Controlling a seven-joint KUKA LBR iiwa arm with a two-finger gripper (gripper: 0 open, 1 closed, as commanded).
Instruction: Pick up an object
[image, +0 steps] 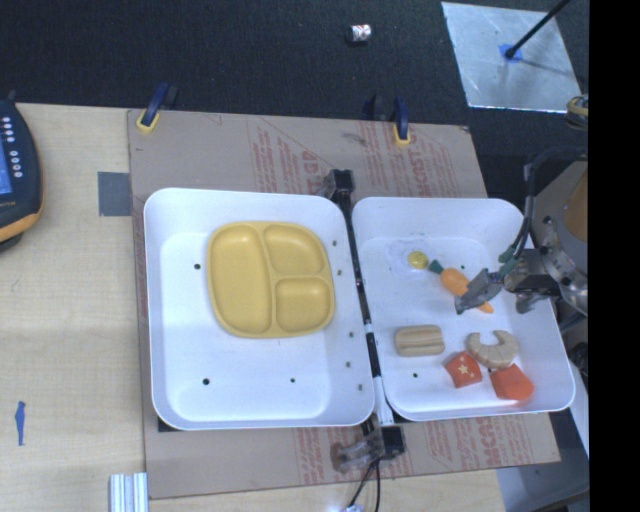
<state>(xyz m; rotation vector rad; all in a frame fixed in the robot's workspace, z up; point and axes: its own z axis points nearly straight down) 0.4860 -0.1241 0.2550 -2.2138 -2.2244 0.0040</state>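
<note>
Orange-red lump (512, 383): nearest the bench's front edge, well below the pincer, touching the front-right wall of the right bin (400, 405); a plain candidate
Red block (462, 369): just left of the lump, below the pincer; a pale mark on its top face
Tan curved piece (492, 348): between the block and the lump, a little beyond them; directly under the pincer's line, near it
Beige bar (419, 340): below and left of the pincer, lying flat and apart from the rest; easiest to straddle, I judge
Pincer (472, 295): dark fingers angled down-left from the arm (545, 275) at the right; tips look a little apart, nothing seen between them; holding nothing
Carrot-like piece (456, 279): orange with a green end, just beside the fingertips, up-left; whether they touch it I cannot tell
Yellow bit (417, 260): small, further up-left of the pincer
Yellow tray (270, 278): three compartments, far left of the pincer, in the left bin (170, 330)
Step in hand: approach, tips low over the right bin; no grasp made yet
Next move calls for: centring the tips across the carrot-like piece, lowering; then closing and lifting
</note>
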